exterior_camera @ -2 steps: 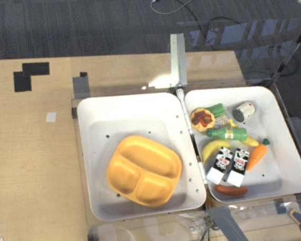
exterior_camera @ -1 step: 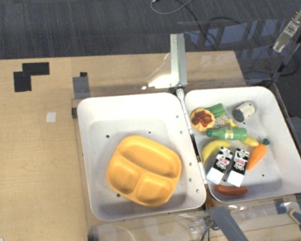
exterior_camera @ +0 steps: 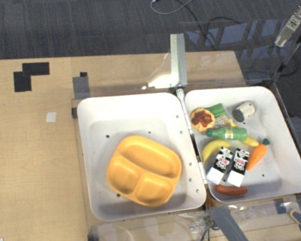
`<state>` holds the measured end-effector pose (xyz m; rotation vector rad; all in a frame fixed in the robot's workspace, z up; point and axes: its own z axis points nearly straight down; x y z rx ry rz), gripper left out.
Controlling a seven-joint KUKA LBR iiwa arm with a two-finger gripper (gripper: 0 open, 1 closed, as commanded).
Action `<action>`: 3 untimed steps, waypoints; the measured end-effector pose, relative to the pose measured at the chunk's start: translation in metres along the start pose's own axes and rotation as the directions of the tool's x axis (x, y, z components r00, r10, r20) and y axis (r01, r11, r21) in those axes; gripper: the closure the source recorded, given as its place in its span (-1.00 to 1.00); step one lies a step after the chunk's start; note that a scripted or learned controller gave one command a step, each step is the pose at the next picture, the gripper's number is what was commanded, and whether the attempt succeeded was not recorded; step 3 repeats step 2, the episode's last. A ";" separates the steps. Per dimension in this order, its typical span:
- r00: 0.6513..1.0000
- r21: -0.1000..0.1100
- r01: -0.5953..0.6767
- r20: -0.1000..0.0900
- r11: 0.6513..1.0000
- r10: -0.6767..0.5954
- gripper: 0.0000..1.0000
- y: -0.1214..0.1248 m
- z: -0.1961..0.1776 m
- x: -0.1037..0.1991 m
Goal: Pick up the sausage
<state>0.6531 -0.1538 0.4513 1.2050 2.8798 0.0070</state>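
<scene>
sausage (exterior_camera: 232, 190) lying at near edge of right bin (exterior_camera: 293, 146), touching two black-white cartons (exterior_camera: 228, 165). yellow tray (exterior_camera: 143, 169) in left bin (exterior_camera: 91, 165).

Sausage (exterior_camera: 231, 190) pressed against near wall of right bin (exterior_camera: 293, 146); open from above. Crowded just behind by two black-and-white cartons (exterior_camera: 228, 164), with banana (exterior_camera: 210, 149) and carrot (exterior_camera: 256, 156) flanking. Left bin (exterior_camera: 92, 149) largely taken by yellow divided plate (exterior_camera: 143, 169); free margin around it.
</scene>
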 end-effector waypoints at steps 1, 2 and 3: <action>1.000 -0.007 0.003 0.009 1.000 -0.003 1.00 0.002 -0.014 0.000; 1.000 -0.013 0.006 0.019 1.000 -0.006 1.00 0.003 -0.028 -0.001; 1.000 -0.013 0.006 0.019 1.000 -0.006 1.00 0.003 -0.028 -0.001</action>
